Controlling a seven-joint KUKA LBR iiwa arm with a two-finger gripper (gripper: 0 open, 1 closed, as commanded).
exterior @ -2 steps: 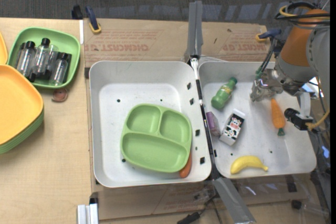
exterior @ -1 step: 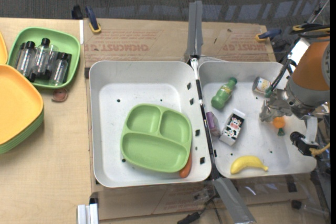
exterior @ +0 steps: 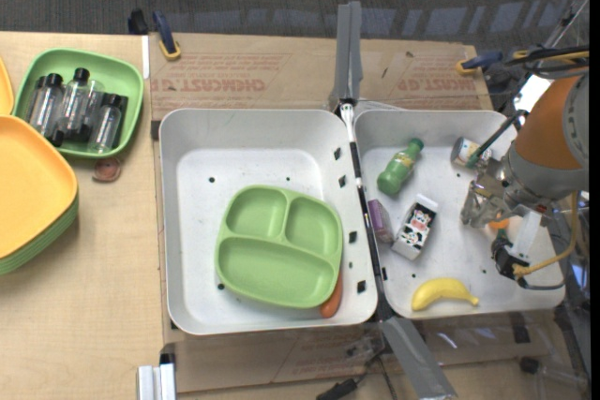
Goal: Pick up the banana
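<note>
The yellow banana (exterior: 443,293) lies at the front of the right bin (exterior: 441,131), near the front wall. My gripper (exterior: 485,203) hangs over the right side of that bin, up and to the right of the banana and apart from it. Nothing shows between its fingers.
In the right bin also lie a green bottle (exterior: 399,167), a black-and-white carton (exterior: 415,227), a purple item (exterior: 379,220) by the divider and a small can (exterior: 466,150). The left bin (exterior: 187,201) holds a green divided plate (exterior: 279,245). Orange plates (exterior: 33,192) and a green tray of bottles (exterior: 80,103) sit far left.
</note>
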